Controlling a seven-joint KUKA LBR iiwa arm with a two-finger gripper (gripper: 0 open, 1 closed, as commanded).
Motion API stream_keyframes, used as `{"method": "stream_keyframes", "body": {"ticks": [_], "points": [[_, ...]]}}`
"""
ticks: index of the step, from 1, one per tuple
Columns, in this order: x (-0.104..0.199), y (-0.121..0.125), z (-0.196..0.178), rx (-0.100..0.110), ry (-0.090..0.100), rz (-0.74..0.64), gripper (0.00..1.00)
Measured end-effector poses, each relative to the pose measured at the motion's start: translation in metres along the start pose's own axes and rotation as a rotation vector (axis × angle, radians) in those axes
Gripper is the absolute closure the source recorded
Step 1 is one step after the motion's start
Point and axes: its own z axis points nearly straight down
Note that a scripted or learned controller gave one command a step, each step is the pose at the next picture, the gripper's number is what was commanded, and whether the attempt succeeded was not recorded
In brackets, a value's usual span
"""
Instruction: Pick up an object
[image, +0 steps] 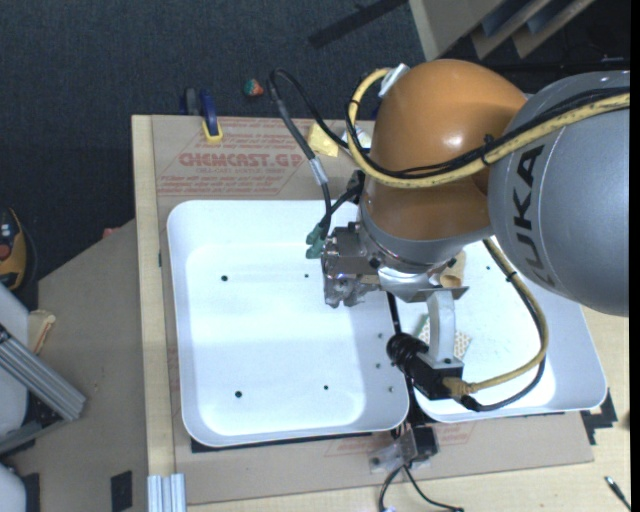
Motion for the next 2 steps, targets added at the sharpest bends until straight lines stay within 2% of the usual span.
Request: {"method": "stream_keyframes", "body": {"ticks": [2], "points": [[-0.0016, 0.0025, 0.0069, -0.001, 0.000, 0.001, 1.00]]}}
